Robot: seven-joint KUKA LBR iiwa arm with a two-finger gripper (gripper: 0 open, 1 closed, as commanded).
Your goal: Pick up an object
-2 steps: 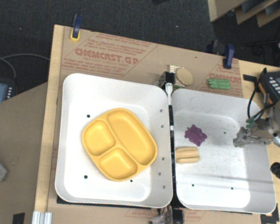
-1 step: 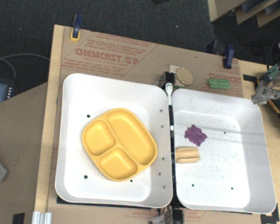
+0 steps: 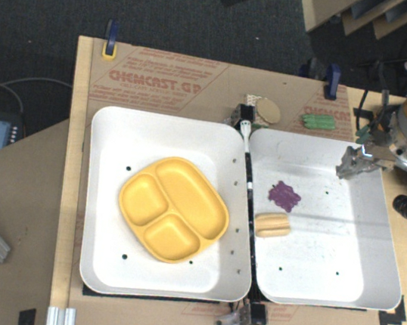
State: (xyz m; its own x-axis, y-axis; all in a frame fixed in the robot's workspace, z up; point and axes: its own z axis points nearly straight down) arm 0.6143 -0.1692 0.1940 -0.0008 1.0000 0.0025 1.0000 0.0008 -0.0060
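Camera view: looks down at a slant on two white bins side by side
Left bin [image 3: 101,180]: holds a yellow divided plate [image 3: 173,208], lying flat near its middle
Right bin [image 3: 357,259]: holds a purple item [image 3: 285,196] and a tan bun-shaped item [image 3: 272,225], both close to its left wall, the bun nearer
Gripper [image 3: 353,163]: hangs over the right bin's far right corner, well apart from both items, nothing between it; whether open or clenched, cannot tell
Green item [image 3: 318,122]: on the bench beyond the bins
Judgement: pick not yet begun; arm sits clear, likely so the bin stays unobstructed
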